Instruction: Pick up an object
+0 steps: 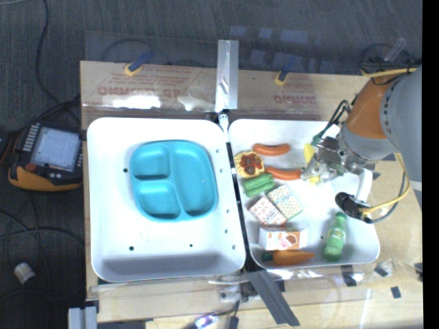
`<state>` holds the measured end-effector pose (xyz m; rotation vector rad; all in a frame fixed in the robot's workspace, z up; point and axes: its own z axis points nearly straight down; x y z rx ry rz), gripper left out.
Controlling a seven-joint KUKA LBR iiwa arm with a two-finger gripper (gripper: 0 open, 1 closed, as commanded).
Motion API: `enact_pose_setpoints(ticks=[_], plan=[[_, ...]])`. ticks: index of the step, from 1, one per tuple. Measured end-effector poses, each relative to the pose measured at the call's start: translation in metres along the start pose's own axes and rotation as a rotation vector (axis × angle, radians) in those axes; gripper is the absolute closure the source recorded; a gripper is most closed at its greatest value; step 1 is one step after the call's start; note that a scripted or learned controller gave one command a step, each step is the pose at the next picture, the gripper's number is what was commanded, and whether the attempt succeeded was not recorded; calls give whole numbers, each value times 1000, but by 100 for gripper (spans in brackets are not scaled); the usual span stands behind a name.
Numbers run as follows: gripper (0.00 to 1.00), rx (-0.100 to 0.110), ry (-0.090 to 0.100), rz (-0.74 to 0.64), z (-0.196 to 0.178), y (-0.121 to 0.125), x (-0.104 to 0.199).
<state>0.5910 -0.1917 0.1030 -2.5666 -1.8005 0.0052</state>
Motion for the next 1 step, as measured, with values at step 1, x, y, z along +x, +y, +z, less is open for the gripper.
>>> enact_pose_setpoints(ticks=[1], plan=[[100,-5,-3,35,-94,-10,53]])
